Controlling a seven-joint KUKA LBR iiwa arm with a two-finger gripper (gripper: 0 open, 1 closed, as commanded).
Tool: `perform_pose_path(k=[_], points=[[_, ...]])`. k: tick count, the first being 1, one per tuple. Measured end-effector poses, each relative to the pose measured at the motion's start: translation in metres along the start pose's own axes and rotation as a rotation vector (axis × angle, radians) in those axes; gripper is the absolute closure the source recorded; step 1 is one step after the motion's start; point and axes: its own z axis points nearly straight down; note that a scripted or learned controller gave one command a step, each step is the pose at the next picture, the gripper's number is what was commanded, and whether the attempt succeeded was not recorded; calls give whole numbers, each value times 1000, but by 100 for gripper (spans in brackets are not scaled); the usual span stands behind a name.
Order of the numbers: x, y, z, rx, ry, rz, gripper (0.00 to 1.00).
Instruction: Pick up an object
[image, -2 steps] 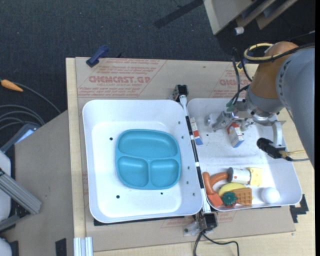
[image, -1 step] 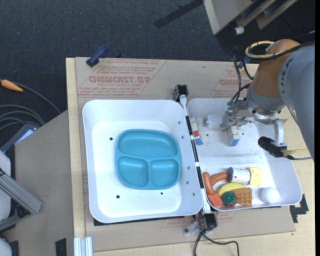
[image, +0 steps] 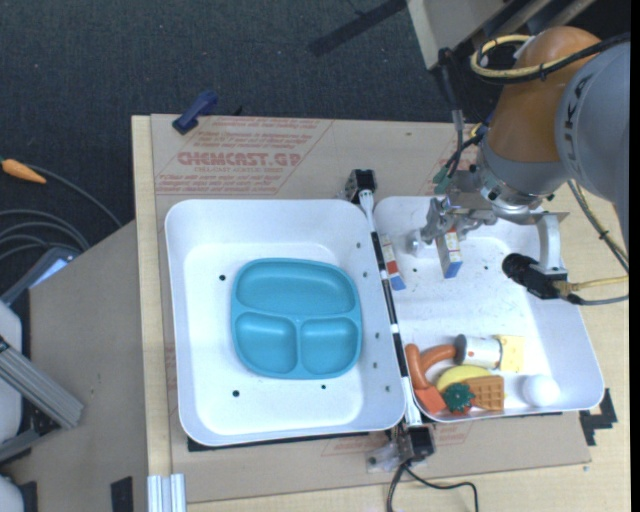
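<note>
Your pincer (image: 446, 243) hangs over the far half of the right bin (image: 570, 330), near the divider between the two bins. Its two fingers point down with a gap between them. A small white-and-blue piece sits at the tip of one finger (image: 452, 262), but you can't tell whether that is a held item or part of the finger, so I read the pincer as open with nothing between the fingers.

The things to pick lie well apart from it, heaped in the near corner of the right bin: a carrot (image: 418, 366), a banana (image: 462, 378), a waffle (image: 487, 393), a white bottle (image: 481, 351), a yellow block (image: 511, 353), a white egg (image: 541, 390). A small red-and-blue item (image: 393, 274) lies against the divider, just beside the pincer.

The left bin (image: 195, 330) carries a blue sectioned plate (image: 296, 317).

Risks from here:
- If you go down where you hang, you likely close on bare bin floor.
- The divider item sits tight to the wall; a finger may strike the rim or push it flat.
- The heap is crowded and touching; fingers may land on two things, or round ones may squirt out.
- The plate looks too wide and flat for your fingers.
</note>
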Motion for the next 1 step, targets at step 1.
perform_pose_path(k=[1], points=[[71,-40,-39,4,1,0,100]])
